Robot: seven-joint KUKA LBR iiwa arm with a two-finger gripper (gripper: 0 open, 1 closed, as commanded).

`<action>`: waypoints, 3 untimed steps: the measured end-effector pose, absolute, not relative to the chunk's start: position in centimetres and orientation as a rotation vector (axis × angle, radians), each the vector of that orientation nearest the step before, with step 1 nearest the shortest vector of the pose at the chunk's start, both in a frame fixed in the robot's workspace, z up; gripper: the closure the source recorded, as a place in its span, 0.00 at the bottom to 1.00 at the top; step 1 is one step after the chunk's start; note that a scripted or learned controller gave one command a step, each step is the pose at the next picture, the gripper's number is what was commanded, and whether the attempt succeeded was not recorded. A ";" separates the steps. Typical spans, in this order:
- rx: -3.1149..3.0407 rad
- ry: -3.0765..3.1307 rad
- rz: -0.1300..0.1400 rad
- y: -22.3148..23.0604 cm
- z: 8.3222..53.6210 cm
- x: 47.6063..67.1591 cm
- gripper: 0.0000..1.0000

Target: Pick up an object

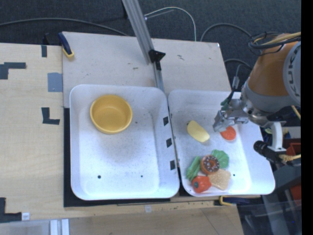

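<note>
Orange-red and rounded, a small tomato-like piece [228, 133] lies in the right bin [254, 180], just beside the gripper [224, 123]. Whether its grip is wide or narrow cannot be told.

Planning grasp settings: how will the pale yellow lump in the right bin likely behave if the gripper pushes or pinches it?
The yellow lump looks smooth and rounded, so it may slide or roll on the right bin floor when nudged. It appears to be a small toy, so probably light. Its oblong shape suggests pinching across the narrow side.
</note>
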State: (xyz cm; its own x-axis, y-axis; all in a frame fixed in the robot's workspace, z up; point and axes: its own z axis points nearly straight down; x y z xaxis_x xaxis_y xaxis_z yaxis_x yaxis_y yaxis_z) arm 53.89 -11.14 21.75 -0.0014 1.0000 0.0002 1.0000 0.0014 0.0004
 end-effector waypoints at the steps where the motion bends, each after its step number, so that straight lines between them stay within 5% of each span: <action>1: 2.215 2.231 0.001 -5.9 22.6 53.6 1.00; 3: 2.216 2.232 -0.003 5.0 23.6 50.0 1.00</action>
